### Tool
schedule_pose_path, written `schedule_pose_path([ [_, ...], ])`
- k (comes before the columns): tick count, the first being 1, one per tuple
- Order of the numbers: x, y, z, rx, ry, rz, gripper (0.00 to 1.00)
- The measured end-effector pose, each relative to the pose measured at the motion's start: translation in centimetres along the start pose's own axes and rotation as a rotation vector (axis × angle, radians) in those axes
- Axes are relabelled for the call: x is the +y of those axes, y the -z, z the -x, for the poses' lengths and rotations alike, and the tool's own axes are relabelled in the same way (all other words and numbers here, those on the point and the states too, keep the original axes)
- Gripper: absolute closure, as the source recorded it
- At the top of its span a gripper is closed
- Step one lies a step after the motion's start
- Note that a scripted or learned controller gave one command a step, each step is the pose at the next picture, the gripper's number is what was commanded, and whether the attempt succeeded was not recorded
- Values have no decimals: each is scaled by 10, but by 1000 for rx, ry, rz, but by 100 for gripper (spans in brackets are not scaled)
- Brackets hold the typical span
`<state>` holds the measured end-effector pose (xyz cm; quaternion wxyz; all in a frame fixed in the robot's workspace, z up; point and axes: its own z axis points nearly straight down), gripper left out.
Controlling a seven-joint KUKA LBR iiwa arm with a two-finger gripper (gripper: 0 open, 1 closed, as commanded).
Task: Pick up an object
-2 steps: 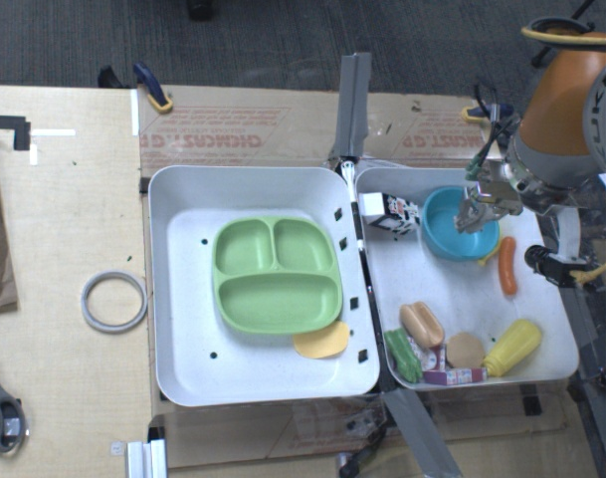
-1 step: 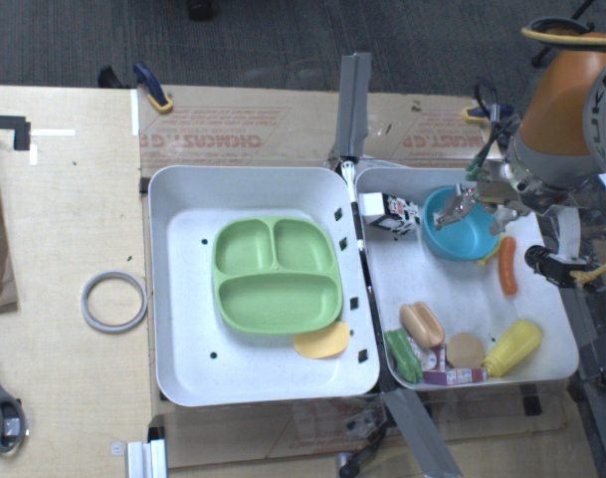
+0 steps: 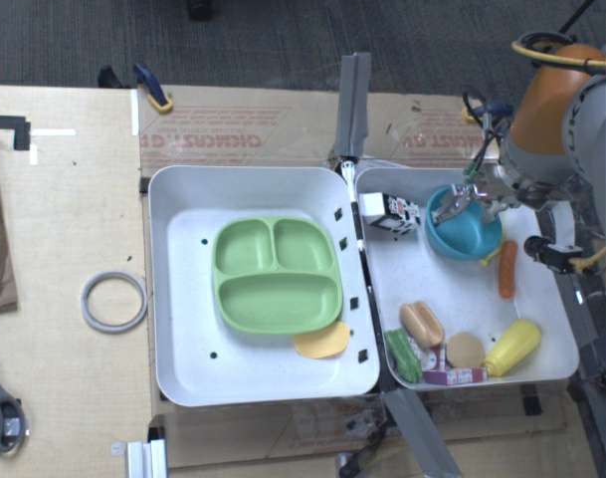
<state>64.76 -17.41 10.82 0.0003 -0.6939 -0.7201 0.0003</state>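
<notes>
Camera view has my claw (image 3: 469,195) low over the blue bowl (image 3: 465,233) at the back of the right bin (image 3: 553,371), so I judge this to be the closing-in step of a pick, with the lift not yet done. My fingertips sit at the bowl's near rim, but whether they are spread or pinched I cannot tell. The next move calls for a firm pinch on that thin rim before any rise, since a curved wall may slip. That bowl is teal-blue, round, upright and glossy, just beside a black-and-white carton (image 3: 390,212) and near an orange carrot (image 3: 505,269). Left bin (image 3: 173,297) bears a green divided plate (image 3: 278,273).
</notes>
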Motion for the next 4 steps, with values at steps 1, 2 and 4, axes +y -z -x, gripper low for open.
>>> schedule_pose_path([
  [1, -42, -15, -2, 0, -8, 1, 0],
  [2, -7, -13, 23, 33, 27, -4, 0],
  [4, 4, -15, -10, -3, 72, 0, 0],
])
